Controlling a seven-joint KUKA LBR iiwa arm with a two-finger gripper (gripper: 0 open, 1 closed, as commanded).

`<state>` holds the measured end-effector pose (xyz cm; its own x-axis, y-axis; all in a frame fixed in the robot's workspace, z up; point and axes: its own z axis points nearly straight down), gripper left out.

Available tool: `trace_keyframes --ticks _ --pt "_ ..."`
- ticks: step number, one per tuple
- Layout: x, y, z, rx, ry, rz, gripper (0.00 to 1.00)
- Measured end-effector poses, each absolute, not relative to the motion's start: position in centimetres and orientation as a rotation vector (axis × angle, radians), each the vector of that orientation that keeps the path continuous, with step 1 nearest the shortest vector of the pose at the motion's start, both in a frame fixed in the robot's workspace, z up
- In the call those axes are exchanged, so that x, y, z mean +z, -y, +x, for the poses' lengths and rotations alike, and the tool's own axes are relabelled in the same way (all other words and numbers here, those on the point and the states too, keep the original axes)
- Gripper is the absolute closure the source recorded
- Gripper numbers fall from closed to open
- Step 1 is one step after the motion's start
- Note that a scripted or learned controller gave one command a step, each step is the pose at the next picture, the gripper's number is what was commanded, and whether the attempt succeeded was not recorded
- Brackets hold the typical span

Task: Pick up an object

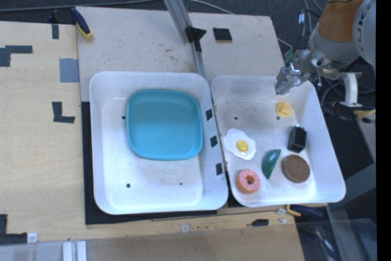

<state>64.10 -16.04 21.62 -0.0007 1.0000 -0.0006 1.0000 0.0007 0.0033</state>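
Note:
The right bin (235, 91) holds several small toy items: a yellow piece (283, 109), a black block (297, 138), a fried egg (239, 145), a dark green wedge (270, 162), a brown round cookie (295, 169) and a pink donut (248, 181). My gripper (283, 85) hangs over the bin's far right corner, just above and beyond the yellow piece. Nothing shows between its tips.
The left bin (107, 150) carries a teal square plate (164, 124). A metal pole (174, 0) slants down to the gap between the bins. Cables trail behind the bench at the upper right. A yellow-handled tool (82, 24) lies at the far left corner.

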Motion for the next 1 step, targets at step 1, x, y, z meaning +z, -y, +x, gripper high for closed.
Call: trace_keyframes --ticks 1 --pt "27.81 16.36 63.93 0.003 -2.219 2.219 1.0"
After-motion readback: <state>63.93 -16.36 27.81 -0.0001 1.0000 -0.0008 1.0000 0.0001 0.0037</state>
